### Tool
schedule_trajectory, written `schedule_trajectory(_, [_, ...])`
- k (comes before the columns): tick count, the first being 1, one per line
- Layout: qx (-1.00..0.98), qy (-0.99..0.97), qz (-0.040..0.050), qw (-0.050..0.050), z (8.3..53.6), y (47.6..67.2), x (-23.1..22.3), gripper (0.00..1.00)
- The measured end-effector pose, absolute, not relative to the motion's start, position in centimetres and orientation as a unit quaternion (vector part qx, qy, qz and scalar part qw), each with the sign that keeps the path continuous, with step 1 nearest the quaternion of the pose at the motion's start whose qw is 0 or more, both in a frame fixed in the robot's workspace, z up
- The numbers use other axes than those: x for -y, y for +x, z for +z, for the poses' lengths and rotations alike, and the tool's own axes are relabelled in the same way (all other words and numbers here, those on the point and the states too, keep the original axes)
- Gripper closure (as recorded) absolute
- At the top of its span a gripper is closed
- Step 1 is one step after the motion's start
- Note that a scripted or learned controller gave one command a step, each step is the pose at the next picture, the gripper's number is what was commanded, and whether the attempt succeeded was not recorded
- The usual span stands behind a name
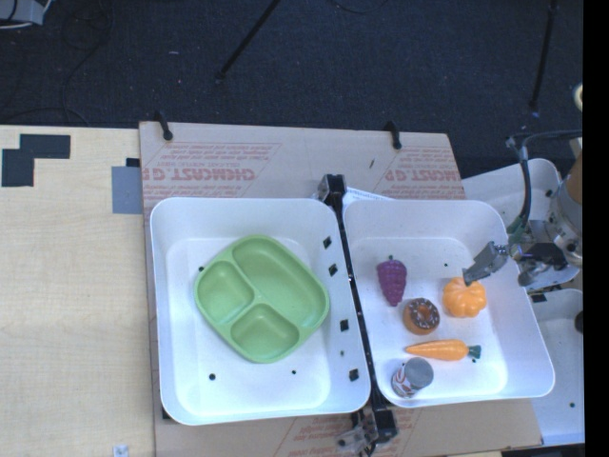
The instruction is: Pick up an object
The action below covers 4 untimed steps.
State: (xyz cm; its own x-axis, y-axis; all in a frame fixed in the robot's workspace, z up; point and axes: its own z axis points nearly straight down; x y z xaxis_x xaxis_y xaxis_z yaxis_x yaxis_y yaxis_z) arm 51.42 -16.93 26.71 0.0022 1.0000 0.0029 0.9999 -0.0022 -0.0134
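Pincer (487,262) blurred — arm (557,246) cut off right

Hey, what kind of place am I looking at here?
Probably a robotics lab pick-and-place bench: two white bins on cardboard, toy food like a carrot and donut, and a gripper reaching in.

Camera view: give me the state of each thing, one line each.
Gripper: over right bin, just above the pumpkin, holding nothing visible.
Pumpkin: upright, in right bin.
Grapes: lying loose.
Donut: lying flat.
Carrot: on its side.
Can: tipped over, near corner.
Green tray: flat in left bin.
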Motion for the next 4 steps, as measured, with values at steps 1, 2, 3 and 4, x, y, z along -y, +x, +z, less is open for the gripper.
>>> schedule_trajectory(1, [0.707,-0.707,0.0007,0.001,27.3,51.6,16.9,0.00])
schedule_trajectory(2, [0.707,-0.707,0.0015,0.003,22.3,50.6,16.9,0.00])
schedule_trajectory(3, [0.707,-0.707,0.0019,0.004,16.6,49.9,15.9,0.00])
schedule_trajectory(4, [0.707,-0.707,0.0016,0.004,10.7,49.1,15.2,0.00])
